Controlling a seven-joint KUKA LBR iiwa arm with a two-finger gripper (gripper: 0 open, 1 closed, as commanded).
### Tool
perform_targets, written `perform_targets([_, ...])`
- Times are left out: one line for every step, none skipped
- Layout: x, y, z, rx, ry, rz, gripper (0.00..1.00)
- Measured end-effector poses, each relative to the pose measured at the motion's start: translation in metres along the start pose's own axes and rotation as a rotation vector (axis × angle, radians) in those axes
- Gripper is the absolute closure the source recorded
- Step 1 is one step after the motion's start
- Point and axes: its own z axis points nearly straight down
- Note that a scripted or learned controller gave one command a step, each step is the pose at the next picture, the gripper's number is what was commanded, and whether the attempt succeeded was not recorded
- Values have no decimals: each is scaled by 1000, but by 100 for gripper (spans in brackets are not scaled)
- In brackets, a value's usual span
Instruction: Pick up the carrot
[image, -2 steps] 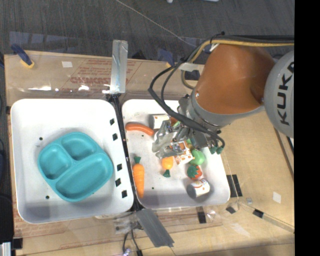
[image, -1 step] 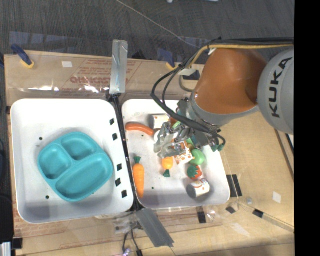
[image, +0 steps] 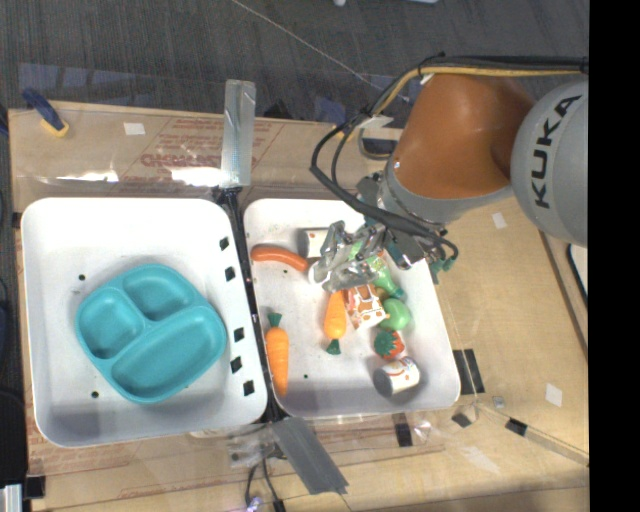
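I am watching the metal two-finger gripper (image: 341, 256) hovering, fingers spread and empty, over two orange plastic carrots (image: 334, 317); it risks grabbing the neighbouring boxed toy (image: 365, 305).

Dark grey carpet floor (image: 150, 35) behind; tan bench top (image: 520, 300), clear plastic sheet (image: 130, 140) taped down.

divided plate (image: 150, 332) in left bin (image: 60, 240), carrot (image: 277, 357) in right bin (image: 300, 398) beside the divider

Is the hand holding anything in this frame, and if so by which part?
Cannot be told. The hand hangs over the right bin amid the clutter. Both carrots lie apart from it, ungripped.
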Motion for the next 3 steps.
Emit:
perform_targets([46,-8,25,-3,3,-467,100])
perform_targets([46,-23,134,-12,7,-488,100])
perform_targets([19,31,36,1,-4,-321,100])
